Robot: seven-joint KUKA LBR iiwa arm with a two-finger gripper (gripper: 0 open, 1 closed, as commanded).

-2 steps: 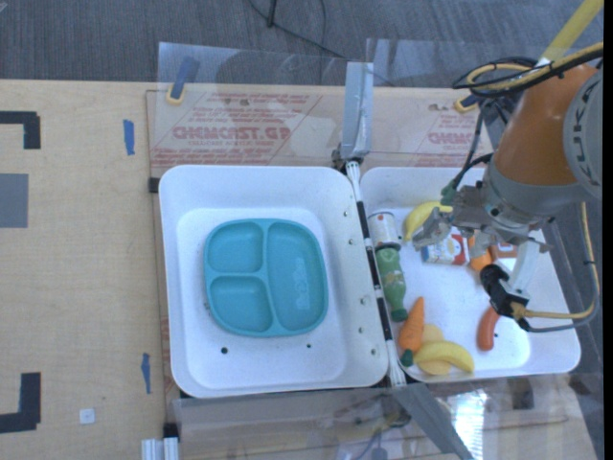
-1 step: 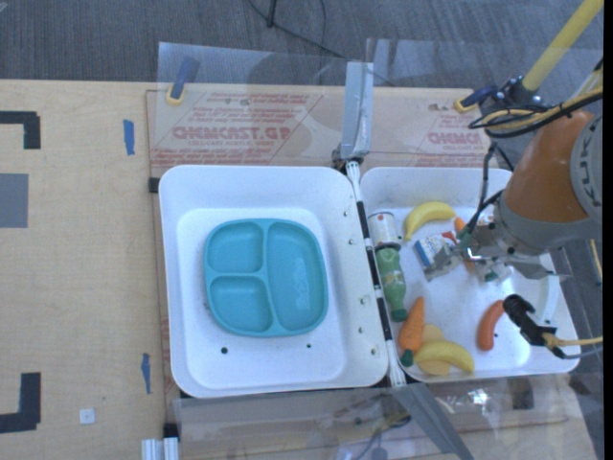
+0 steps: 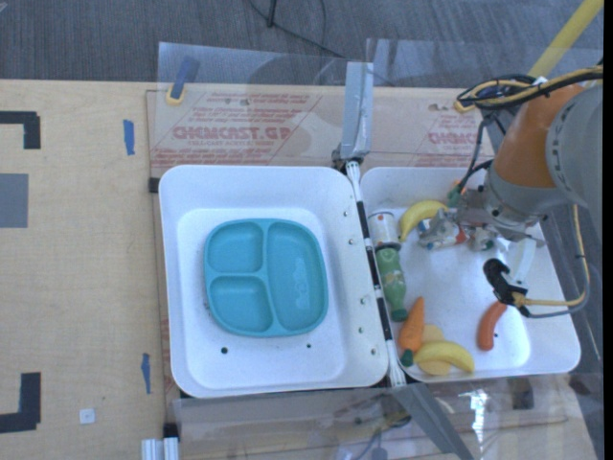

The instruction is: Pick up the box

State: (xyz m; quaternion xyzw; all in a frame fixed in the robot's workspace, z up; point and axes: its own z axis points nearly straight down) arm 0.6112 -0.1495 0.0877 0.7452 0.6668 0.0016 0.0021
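Reaching into the right bin (image 3: 548, 345), the gripper (image 3: 450, 230) hangs directly over what may be the box (image 3: 431, 241), a small pale thing just beside the banana (image 3: 421, 217); jaws' state cannot be told.

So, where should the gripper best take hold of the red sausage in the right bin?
I would grip the red sausage across its middle, coming straight down. It lies flat on the floor of the right bin, apart from the other food, with bare floor along both long sides.
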